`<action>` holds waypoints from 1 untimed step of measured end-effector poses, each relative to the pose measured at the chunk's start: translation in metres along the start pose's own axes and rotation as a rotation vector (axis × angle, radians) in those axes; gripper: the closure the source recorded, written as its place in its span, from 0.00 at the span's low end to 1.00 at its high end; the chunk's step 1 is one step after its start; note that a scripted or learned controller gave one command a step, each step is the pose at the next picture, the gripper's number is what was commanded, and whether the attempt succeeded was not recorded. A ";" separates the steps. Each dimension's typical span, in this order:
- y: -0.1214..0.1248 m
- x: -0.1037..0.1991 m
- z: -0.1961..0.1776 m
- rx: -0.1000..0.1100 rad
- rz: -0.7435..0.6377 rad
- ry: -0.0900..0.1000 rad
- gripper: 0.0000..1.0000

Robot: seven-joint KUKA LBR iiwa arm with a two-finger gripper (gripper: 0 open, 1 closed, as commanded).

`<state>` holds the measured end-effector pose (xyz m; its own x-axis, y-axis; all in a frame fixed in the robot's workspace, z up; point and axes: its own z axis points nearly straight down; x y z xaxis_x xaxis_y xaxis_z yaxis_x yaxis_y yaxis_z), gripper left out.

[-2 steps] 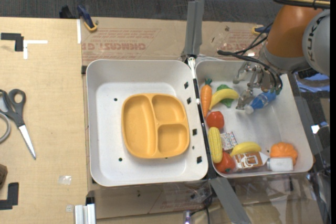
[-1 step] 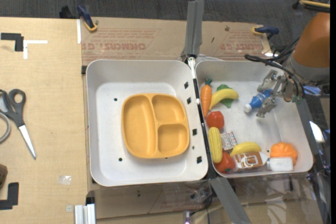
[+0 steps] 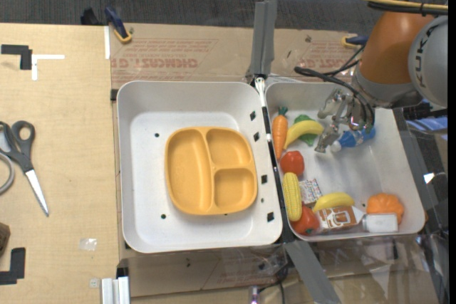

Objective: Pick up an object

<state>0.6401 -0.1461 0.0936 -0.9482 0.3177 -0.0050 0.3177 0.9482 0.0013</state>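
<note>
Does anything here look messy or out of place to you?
Nothing looks spilled or broken. The toy food is piled loosely along the right bin's left and bottom edges, while the yellow divided plate sits slightly askew in the left bin. Scissors lie loose on the bench.

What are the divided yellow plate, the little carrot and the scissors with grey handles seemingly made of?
The divided yellow plate looks like moulded plastic: one even colour, rounded compartment walls and a soft sheen. The small orange carrot with its green top is probably toy plastic too, smooth and uniformly coloured, though it is small in view. The scissors appear to have bright metal blades and grey plastic handle loops.
</note>
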 end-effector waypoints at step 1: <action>-0.078 -0.008 -0.001 0.001 -0.155 -0.003 0.00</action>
<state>0.6227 -0.2226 0.0947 -0.9859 0.1673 -0.0078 0.1673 0.9859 -0.0009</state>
